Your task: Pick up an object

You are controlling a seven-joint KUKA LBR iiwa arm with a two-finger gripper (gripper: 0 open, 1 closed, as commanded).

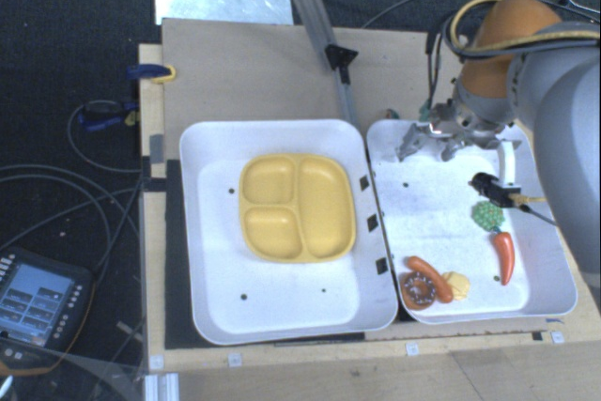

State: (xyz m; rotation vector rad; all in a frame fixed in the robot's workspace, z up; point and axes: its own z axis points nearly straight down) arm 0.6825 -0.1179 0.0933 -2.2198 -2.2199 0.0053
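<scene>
From where I stand, two shallow white plastic bins sit side by side on a pale wooden bench, their rims rounded and glossy. The left bin (202, 296) carries a yellow divided plate (298, 207), smooth and matte, moulded with soft corners into three compartments: two smaller ones on its left half and one long one on its right.

The right bin (554, 291) holds a little cluster of toy food near its front edge. A sausage (428, 278), orange-red and shiny, lies slantwise, touching a round brown doughnut (417, 290) with a speckled top. Just beside them rests a small pale yellow lump (457, 285), too small to name. Farther right lies an orange-red carrot (504, 255), tapered toward the bin's front, and just above it a bumpy green piece (486, 215) like a knob of broccoli.

The grey arm with its orange band comes in from the right, and the gripper (438, 144) hangs over the far end of the right bin, well apart from the toys. Its metal fingers look spread apart, with nothing between them. A small black part (495, 187) juts out beside the green piece.

No readable lettering shows anywhere; a handheld control pendant (38, 300) on the dark floor has a lit screen, but its writing is too small to read.
</scene>
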